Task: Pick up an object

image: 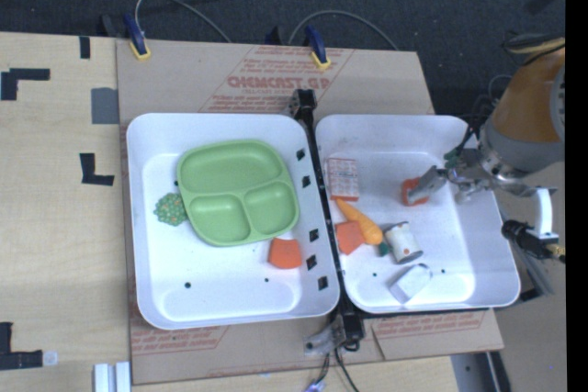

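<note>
Gripper (424,188) low in right bin (478,271), fingers apart, straddling small red-orange object (411,192); contact hard to judge, object's shape blurred. Wrist and arm (528,119) behind gripper, partly cut by frame edge. Ahead of fingertips, toward divider: printed white-red packet (342,175). Ahead and below: orange carrot-like piece (360,222), orange block (349,239), small white cylinder (401,242), pale grey-white item (411,282), identity unclear. Far ahead in left bin (152,280): green divided plate (239,191), green speckled thing (170,209) half hidden at plate edge, orange wedge (286,253).
</note>
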Controlling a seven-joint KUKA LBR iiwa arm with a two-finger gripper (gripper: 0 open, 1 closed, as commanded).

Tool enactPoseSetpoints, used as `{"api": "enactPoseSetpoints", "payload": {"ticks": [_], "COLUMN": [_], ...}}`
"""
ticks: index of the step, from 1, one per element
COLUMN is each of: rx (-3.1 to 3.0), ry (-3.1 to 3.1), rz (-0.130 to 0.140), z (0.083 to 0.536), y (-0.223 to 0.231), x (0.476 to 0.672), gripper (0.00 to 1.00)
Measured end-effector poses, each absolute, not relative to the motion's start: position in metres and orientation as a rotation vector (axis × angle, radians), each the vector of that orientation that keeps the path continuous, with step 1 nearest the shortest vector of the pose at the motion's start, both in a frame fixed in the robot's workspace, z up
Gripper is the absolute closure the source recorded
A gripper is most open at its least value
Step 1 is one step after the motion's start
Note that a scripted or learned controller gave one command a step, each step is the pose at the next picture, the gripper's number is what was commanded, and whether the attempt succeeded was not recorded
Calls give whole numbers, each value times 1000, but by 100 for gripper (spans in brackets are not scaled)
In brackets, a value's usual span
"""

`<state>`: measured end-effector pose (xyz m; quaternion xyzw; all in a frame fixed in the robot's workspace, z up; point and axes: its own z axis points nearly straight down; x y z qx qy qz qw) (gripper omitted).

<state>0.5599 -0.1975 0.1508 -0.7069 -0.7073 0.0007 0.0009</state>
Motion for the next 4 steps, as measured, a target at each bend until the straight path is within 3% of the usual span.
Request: {"api": "enactPoseSetpoints", "payload": {"ticks": [1,2,3,4], "rx": [-2221,-2223,-2225,-2222], "ry": [-2225,-2228,-2228,-2228], "rz": [0,-3,-4,-4], "z": [87,87,87,87], "y": [-201,-169,-188,-161], "x": [586,623,595,646], "gripper": [0,0,0,0]}}
